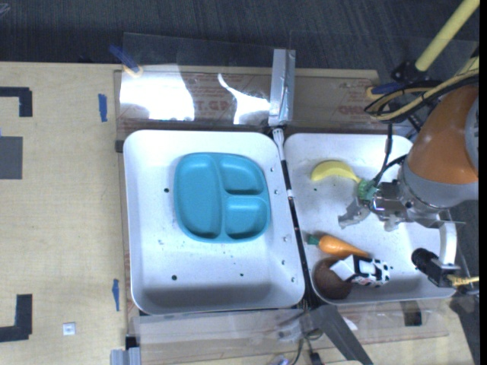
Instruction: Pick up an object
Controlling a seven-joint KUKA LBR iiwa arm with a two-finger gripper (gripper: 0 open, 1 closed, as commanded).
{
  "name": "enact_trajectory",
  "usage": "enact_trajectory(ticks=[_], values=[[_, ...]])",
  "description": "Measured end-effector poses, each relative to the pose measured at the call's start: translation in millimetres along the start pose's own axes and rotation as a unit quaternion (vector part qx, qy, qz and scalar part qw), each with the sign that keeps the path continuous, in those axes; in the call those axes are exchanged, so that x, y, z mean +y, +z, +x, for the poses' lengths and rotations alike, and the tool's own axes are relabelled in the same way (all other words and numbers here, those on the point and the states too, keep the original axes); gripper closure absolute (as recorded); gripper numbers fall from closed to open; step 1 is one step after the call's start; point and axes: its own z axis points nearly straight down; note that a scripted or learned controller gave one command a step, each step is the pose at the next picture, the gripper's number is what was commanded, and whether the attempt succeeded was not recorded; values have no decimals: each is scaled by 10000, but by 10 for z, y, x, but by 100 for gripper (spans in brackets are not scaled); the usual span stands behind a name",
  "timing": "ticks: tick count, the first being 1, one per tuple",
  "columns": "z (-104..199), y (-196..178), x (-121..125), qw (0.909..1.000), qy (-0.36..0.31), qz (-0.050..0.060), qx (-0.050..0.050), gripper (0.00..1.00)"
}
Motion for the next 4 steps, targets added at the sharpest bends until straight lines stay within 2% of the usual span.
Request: enact_trajectory(ticks=[1, 2, 3, 4], values=[[-171, 846, 987, 9984, -558, -21, -3, 0], [-372, 505, 1592, 9988, -496, -9, -6, 0], [-757, 857, 1189, 9999, -173, 0, -4, 0], [-950, 831, 904, 9977, -669, -31, 50, 0]])
